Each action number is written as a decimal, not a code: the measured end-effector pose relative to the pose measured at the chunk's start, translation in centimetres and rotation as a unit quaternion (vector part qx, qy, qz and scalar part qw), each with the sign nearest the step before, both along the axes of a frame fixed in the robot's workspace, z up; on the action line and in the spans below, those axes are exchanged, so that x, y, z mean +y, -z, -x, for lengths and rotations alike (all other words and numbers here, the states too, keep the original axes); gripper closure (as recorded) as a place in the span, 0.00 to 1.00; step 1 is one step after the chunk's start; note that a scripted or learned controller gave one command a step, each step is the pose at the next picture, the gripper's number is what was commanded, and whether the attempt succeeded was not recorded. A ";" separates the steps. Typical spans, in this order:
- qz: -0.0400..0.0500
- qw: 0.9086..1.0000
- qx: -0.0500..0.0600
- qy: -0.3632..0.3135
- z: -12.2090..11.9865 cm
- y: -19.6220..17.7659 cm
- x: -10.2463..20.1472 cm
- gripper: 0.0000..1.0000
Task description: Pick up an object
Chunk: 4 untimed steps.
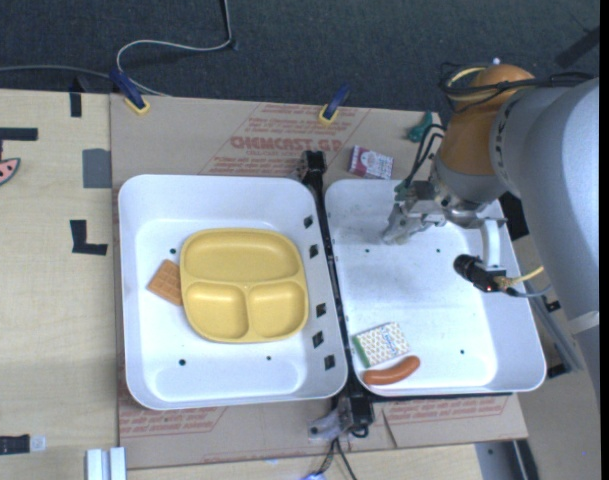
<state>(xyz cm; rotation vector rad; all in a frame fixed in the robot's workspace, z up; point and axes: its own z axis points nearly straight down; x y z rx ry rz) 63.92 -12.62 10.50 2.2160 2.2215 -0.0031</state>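
Note:
My gripper [396, 230] hangs over the upper middle of the right bin [504, 353], its grey fingers pointing down-left, with nothing visible between them. A small green-and-white packet [382, 343] and an orange-red sausage [391, 370] lie at the near left corner of that bin, well below the gripper. In the left bin [149, 363] sits a yellow divided plate [246, 283] with a brown cracker [166, 282] tucked at its left edge.
A small red-and-white packet [370, 162] lies on the cardboard just beyond the right bin. Black clips run along the divider [322, 268] between the bins. Blue and yellow clamps [132, 92] hold the cardboard's far edge. A black cable fitting [476, 271] hangs at the arm's wrist.

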 end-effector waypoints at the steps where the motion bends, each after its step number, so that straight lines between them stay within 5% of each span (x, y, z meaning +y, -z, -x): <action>1: 0.000 1.000 0.000 0.000 0.0 -0.9 0.0 1.00; 2: 0.000 1.000 0.001 0.000 0.0 -0.9 0.0 0.00; 3: 0.000 1.000 0.001 -0.001 0.0 -1.8 0.1 1.00; 4: 0.000 1.000 0.001 -0.001 0.0 -1.8 0.1 0.00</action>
